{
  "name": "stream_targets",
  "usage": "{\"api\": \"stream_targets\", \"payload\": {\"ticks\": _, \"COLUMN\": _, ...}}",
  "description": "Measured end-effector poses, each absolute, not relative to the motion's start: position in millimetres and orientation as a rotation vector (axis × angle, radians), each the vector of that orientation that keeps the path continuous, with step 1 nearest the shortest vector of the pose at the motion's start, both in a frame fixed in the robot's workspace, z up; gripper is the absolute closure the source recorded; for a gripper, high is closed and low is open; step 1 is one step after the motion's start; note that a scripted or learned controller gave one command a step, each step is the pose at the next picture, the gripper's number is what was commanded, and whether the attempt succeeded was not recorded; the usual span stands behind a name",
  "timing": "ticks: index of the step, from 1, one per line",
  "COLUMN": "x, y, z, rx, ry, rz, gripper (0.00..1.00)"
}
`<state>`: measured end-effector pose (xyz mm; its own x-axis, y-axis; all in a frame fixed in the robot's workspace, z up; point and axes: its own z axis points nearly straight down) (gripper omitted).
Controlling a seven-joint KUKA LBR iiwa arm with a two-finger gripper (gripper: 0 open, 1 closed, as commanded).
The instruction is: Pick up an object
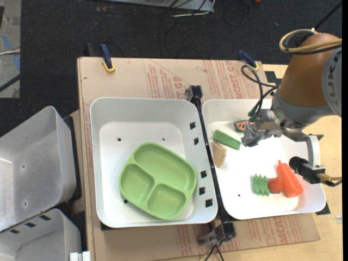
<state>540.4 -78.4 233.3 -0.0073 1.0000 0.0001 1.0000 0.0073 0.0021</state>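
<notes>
My gripper (pixel 249 140) hangs low over the back of the right bin (pixel 272 210), just right of a green bar (pixel 226 140) that lies flat near the bin's left wall. A small orange and dark piece (pixel 241 126) sits just behind and left of the gripper. A tan lump (pixel 219 155) rests below the green bar. Toward the front right lie a green ridged piece (pixel 260 184) and an orange object (pixel 290 180) with a red part (pixel 275 186) at its side. Nothing shows between the gripper and the bin floor.
The left bin (pixel 103 145) holds a light green divided plate (pixel 157 180). A dark divider (pixel 205 151) runs between the two bins. Grey tubs (pixel 32 162) stand off the bench at the left. Blue clamps (pixel 107 57) grip the board's back edge.
</notes>
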Motion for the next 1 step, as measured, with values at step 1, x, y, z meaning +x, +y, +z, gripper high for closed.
{"api": "stream_targets", "payload": {"ticks": 1, "x": 547.9, "y": -21.3, "z": 242.0, "rx": 2.211, "ry": 2.232, "rz": 0.004, "gripper": 1.0}}
